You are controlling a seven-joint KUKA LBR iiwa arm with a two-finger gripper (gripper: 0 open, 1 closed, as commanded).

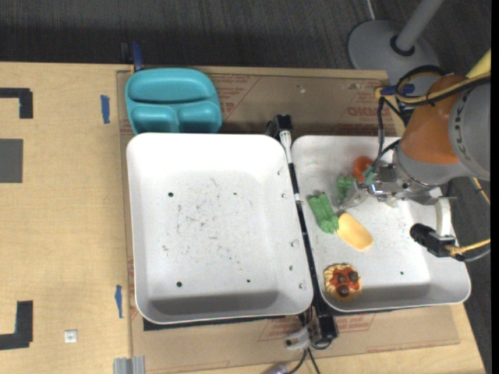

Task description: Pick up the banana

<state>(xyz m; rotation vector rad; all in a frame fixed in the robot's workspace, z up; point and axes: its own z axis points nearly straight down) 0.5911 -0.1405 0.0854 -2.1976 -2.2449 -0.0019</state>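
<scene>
You are seeing the banana [355, 232] lying in the right bin [437, 291], long axis slanting up-left to down-right. The tool [373, 187] is hovering just up-right of the banana, apparently gripping nothing; whether it is apart or together, you cannot tell.

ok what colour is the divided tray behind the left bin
Teal, seen clearly in the camera view: the divided tray sits behind the left bin.

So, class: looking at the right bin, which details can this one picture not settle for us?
- Gripper: whether it is open or shut, hidden beneath the wrist, camera view.
- Orange item: partly covered by the arm; identity unclear.
- Small round food piece: too small to name.
- Arm's base: cut off by the right edge.
</scene>
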